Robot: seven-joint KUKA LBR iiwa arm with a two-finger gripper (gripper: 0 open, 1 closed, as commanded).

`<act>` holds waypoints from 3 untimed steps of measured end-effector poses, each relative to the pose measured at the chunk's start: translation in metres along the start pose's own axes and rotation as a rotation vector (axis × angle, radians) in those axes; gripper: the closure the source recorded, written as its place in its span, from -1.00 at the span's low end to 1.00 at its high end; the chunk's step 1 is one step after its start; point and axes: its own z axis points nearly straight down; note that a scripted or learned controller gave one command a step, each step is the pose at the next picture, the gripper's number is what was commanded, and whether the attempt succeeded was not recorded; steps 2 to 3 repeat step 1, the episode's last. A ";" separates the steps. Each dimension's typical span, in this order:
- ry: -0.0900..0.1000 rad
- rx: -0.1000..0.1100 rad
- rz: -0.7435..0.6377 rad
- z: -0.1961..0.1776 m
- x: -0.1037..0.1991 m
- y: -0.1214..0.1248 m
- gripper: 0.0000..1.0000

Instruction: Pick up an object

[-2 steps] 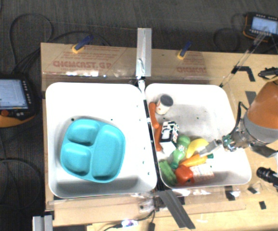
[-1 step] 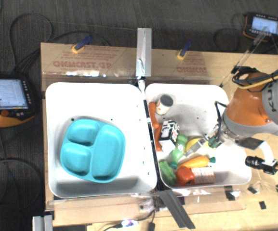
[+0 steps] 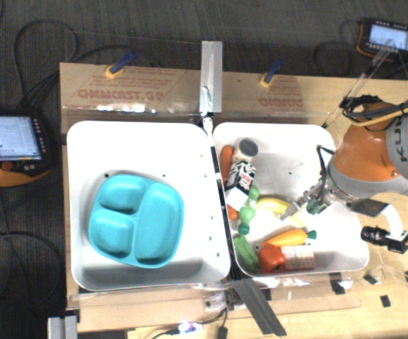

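The right bin (image 3: 288,136) holds a heap of toy food. A yellow banana (image 3: 271,205) lies in the middle, with green pieces (image 3: 248,207) to its left. An orange carrot (image 3: 286,237) and a red bottle (image 3: 289,258) lie along the front wall. A black-and-white carton (image 3: 240,176), a grey cup (image 3: 247,147) and an orange piece (image 3: 225,157) sit at the back left. My gripper (image 3: 300,207) hangs low in this bin, just right of the banana and above the carrot. The arm's orange band (image 3: 359,155) is behind it, to the right.
A teal divided plate (image 3: 137,219) lies in the left bin (image 3: 97,140). A metal post (image 3: 211,76) stands behind the wall between the bins. Handheld control pads sit at the far left (image 3: 13,147) and top right (image 3: 386,39). Cables run across the floor.
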 end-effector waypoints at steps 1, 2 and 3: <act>0.006 0.012 0.117 -0.124 0.045 0.026 1.00; 0.006 0.012 0.117 -0.124 0.045 0.026 1.00; 0.006 0.012 0.117 -0.124 0.045 0.026 1.00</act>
